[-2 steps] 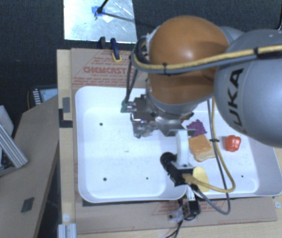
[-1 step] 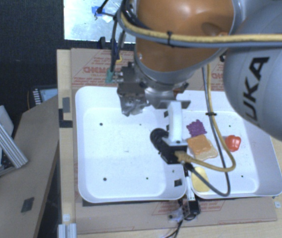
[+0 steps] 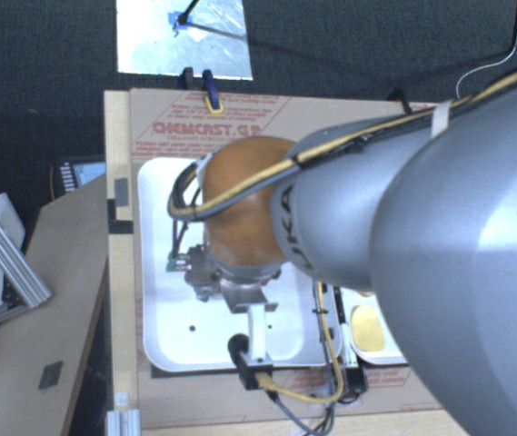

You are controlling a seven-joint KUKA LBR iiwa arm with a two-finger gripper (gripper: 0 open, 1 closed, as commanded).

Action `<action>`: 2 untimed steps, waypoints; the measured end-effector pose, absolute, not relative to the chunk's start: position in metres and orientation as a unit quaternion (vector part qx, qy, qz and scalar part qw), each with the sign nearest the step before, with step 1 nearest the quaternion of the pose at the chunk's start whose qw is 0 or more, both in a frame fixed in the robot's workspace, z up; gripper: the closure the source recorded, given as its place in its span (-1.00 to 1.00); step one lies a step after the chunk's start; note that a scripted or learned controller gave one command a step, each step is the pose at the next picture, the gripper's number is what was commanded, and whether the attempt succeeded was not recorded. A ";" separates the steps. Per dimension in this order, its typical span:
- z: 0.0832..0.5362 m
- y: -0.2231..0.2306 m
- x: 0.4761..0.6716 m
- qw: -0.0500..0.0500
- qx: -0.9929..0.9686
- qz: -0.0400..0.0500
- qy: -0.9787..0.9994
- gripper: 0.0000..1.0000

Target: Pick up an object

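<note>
You are looking at a robotics lab or test cell, not a home or shop. The large grey industrial arm [image 3: 403, 216] with its orange band [image 3: 240, 203] and loose yellow cabling [image 3: 313, 393] tells you so. The white bins [image 3: 154, 243] sit on a brown sheet printed "CHEMCAST GP" [image 3: 208, 127], held by a blue clamp [image 3: 211, 87]. Black cloth [image 3: 40, 53] hangs behind, and aluminium framing [image 3: 4, 248] stands at the left beside a plain bench [image 3: 67, 271].

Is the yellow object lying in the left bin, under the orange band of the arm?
No, the yellow object lies in the right bin, beside the grey arm, while the orange band hangs above the left bin.
</note>
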State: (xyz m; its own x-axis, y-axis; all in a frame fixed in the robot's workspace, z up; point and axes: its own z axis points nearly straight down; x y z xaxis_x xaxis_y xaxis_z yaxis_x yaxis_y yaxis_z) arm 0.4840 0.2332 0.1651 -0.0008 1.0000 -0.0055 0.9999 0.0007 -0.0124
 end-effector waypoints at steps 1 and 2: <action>0.273 0.234 0.512 -0.002 -0.706 -0.005 -0.708 1.00; 0.401 0.189 0.530 -0.004 -0.708 -0.007 -0.706 1.00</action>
State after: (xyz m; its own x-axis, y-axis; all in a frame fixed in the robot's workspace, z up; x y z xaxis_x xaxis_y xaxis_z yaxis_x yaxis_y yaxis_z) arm 0.5300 0.1895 0.4008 0.0031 1.0000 0.0046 0.9999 -0.0032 0.0155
